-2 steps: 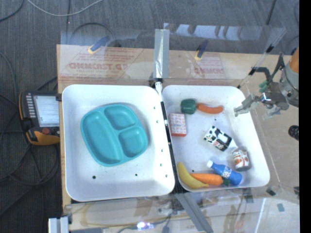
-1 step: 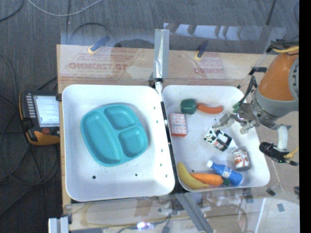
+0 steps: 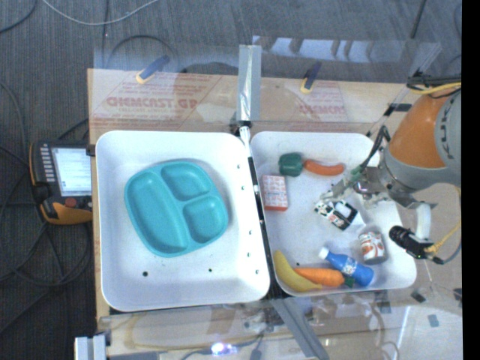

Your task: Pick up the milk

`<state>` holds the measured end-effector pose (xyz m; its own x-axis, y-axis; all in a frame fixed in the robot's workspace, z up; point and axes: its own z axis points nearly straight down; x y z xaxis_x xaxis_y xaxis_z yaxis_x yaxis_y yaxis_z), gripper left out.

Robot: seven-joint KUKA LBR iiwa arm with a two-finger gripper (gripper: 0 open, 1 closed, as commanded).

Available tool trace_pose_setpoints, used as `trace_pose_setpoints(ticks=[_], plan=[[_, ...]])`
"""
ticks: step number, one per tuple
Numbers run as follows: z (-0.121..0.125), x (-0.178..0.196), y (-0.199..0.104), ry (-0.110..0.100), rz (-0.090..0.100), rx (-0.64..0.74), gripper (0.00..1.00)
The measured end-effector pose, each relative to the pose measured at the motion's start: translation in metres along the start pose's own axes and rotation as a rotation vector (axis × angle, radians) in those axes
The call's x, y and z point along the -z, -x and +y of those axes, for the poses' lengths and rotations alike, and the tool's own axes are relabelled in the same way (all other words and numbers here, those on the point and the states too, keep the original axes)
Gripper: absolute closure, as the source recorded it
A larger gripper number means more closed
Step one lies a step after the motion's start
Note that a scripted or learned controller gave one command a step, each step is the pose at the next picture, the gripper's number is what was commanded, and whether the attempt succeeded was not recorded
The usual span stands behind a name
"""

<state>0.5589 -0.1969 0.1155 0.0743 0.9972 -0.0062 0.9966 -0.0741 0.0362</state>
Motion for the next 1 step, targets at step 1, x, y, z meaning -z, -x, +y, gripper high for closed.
trace_pose_setpoints(ticks=[1], plan=[[-0.0006, 0.0096, -0.042, -0.028, 0.002, -0.158, 0.0]])
